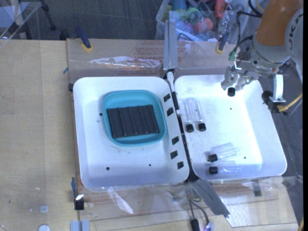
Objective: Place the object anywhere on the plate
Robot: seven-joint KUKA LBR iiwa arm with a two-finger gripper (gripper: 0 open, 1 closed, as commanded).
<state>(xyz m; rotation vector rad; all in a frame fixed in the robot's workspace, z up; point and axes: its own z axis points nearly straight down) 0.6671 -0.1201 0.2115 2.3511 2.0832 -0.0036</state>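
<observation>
Plate (133, 118): a teal, rounded-square dish lying flat at the centre of the left bin, carrying a dark ribbed rectangular insert. Objects: two clear tubes with black caps (192, 114) lie side by side in the right bin toward 9 o'clock, caps toward 6 o'clock; two more clear capped tubes (222, 154) lie toward 6 o'clock, caps toward 9 o'clock.

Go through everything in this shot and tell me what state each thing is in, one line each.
Teal plate: in the left bin, holding a dark ribbed block.
Clear vials with black caps: a pair lying flat in the right bin, beside the divider.
Second pair of clear vials: lying flat nearer the front of the right bin.
Gripper: above the right bin's back corner, nothing seen between its fingers.
</observation>
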